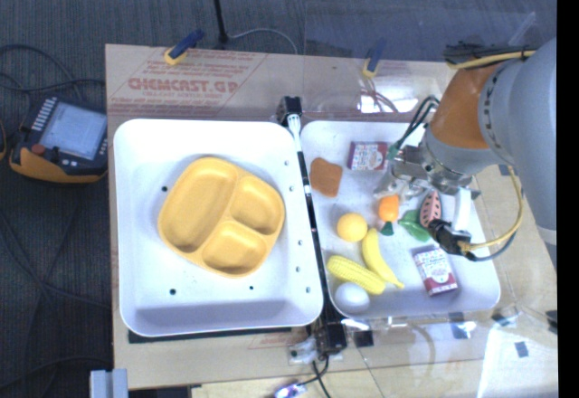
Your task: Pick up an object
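My gripper [403,186] hangs over the middle of the right bin [479,292], reaching in from the right on the grey arm with its orange band [460,116]. Directly below it lies a small orange carrot [389,208] with a green top. A watermelon slice [431,206] and a green leafy piece [416,226] lie just to the carrot's right. I cannot make out any object between the fingers.
The right bin also holds a lemon [352,226], banana [380,259], corn cob [355,274], white egg [352,298], brown toast [326,176] and two small red boxes [367,155] [434,270]. A yellow divided plate [223,215] lies in the left bin [136,297].
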Motion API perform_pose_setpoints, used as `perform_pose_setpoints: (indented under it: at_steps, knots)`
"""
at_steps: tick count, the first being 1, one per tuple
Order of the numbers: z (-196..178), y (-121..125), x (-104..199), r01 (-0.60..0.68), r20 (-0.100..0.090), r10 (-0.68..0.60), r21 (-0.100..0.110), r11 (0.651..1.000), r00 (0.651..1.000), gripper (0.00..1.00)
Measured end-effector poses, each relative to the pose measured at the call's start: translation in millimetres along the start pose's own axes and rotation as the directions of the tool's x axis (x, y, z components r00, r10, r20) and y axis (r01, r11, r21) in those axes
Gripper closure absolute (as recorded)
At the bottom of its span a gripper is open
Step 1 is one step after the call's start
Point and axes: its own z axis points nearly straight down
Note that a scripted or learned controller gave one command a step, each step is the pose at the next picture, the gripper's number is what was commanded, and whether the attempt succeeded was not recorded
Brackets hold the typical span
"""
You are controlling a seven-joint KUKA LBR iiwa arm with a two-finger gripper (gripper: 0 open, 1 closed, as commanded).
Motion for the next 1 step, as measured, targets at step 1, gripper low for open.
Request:
perform_pose_setpoints:
  at_steps: [1]
  knots:
    - [-160.8, -42.9, 14.4, -0.091, -0.001, 0.091, 0.015, 0.996, 0.996, 1.0]
